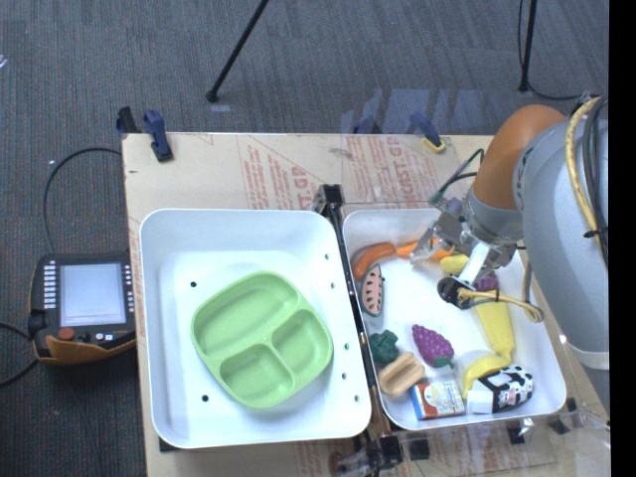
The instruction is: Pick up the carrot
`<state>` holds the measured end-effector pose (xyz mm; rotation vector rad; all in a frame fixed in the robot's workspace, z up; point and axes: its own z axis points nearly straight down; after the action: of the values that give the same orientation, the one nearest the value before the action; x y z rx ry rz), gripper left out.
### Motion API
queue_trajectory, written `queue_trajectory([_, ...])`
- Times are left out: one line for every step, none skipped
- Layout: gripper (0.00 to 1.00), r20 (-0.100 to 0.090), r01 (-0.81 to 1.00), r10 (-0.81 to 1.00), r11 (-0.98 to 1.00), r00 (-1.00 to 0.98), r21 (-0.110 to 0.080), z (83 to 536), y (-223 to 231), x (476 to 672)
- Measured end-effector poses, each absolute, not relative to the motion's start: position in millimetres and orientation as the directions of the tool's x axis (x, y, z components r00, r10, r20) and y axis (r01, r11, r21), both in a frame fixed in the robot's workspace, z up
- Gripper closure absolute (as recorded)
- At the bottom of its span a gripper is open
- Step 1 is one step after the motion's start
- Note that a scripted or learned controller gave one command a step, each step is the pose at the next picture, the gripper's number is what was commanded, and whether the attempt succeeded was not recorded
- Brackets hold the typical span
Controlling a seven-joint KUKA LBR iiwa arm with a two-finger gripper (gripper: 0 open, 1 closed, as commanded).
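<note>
The carrot (371,257) is an orange curved piece lying at the upper left of the right bin (553,366), its thin end pointing right. My gripper (435,242) hangs low over the bin's upper middle, just right of the carrot's thin end and close to it. The grey wrist and orange band (517,147) rise behind it to the right. The wrist body hides how the gripper stands and whether it touches the carrot.
The right bin also holds a watermelon slice (374,291), broccoli (384,346), purple grapes (432,344), a hot dog (400,373), a banana (497,334), a juice box (439,398) and a cow-pattern carton (505,389). A green divided plate (261,338) lies in the left bin (169,256).
</note>
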<state>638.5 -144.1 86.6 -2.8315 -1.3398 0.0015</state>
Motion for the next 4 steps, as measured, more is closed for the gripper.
queue_trajectory([1.0,0.0,0.778,0.778,-0.629,0.629,-0.011,96.2,-143.2,638.5])
queue_trajectory([0.0,-0.001,0.779,0.779,-0.627,0.627,-0.013,95.6,-142.2,638.4])
queue_trajectory([1.0,-0.002,0.781,0.781,-0.624,0.624,-0.015,105.2,-142.3,638.4])
queue_trajectory([1.0,0.001,0.923,0.923,-0.385,0.385,-0.01,85.5,-112.1,571.5])
